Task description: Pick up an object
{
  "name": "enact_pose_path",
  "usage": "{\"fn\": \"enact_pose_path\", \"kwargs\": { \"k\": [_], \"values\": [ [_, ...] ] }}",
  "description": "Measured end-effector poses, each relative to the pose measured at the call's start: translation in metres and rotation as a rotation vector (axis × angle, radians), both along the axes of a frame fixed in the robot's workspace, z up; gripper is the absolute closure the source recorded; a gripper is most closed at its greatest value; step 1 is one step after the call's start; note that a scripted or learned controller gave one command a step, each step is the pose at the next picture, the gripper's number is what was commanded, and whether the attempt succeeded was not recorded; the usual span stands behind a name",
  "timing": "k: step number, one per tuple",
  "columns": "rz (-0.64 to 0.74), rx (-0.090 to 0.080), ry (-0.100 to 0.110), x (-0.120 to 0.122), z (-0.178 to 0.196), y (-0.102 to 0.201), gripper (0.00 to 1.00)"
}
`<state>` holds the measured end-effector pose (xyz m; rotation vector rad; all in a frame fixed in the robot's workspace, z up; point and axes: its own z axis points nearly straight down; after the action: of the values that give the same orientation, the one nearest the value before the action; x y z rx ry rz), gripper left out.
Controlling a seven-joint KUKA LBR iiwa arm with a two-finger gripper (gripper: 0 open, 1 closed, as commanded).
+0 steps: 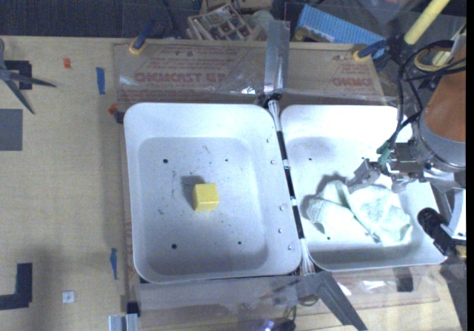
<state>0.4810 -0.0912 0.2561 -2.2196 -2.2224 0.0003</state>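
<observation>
Two shallow white bins sit side by side on the bench, the left bin and the right bin meeting along a shared middle rim. A small yellow block lies alone on the floor of the left bin, a little left of its middle, well apart from every wall, with a faint shadow on its upper left. In the right bin a crumpled pale cloth with a greenish tint is spread across the lower half of the floor, one fold reaching toward the middle rim and another toward the bin's lower right corner. The arm comes in from the right edge over the right bin, its orange band showing above the grey wrist, with dark cables looping past it. The gripper hangs low over the right bin, just above the upper edge of the cloth; its two fingers stand somewhat parted, one pointing left over the cloth's upper fold and the other nearer the wrist, and nothing can be seen held between them. Whether the fingertips touch the cloth cannot be told. Behind both bins a strip of brown cardboard with red lettering lies flat along the bench.
</observation>
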Motion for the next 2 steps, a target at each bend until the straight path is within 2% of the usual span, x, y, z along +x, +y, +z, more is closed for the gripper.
{"fn": "enact_pose_path", "kwargs": {
  "k": [1, 2],
  "values": [
    [0.156, 0.0, -0.001, 0.029, -0.116, -0.058, 0.0],
    [0.216, -0.003, -0.005, 0.044, 0.058, -0.116, 0.0]
  ]
}}
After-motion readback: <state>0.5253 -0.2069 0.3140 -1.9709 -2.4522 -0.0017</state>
